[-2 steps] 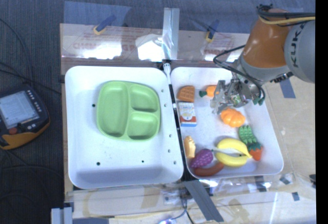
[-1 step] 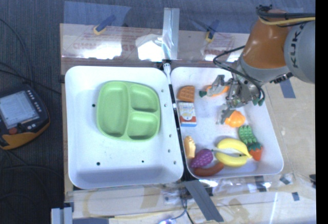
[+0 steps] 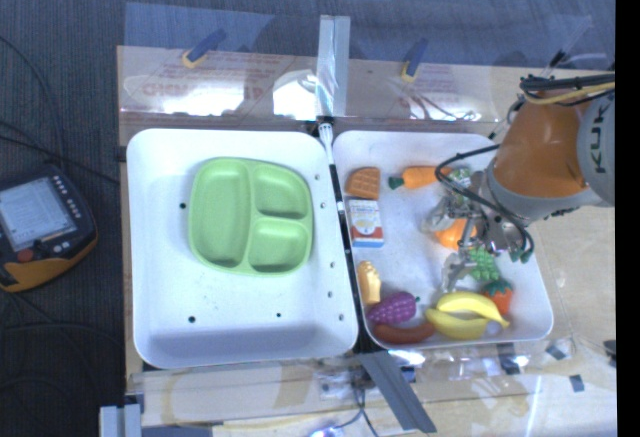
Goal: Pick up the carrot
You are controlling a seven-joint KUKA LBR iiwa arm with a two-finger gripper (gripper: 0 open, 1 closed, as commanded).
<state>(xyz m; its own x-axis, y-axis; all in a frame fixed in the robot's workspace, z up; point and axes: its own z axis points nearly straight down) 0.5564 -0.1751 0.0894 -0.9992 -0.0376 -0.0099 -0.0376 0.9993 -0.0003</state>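
Carrot (image 3: 420, 177), orange with a green stub, lying in the right bin (image 3: 415, 140) up and to the left of the gripper (image 3: 462, 243), near the back wall beside a bread slice (image 3: 363, 183). Gripper low among the toys, next to another orange item (image 3: 450, 231); grip state impossible to tell. Best approach, by judgement: lift clear, shift toward the carrot, align across its narrow width, then descend. Arm reaching in from the right, orange band (image 3: 540, 155) above the wrist, tool angled downward.
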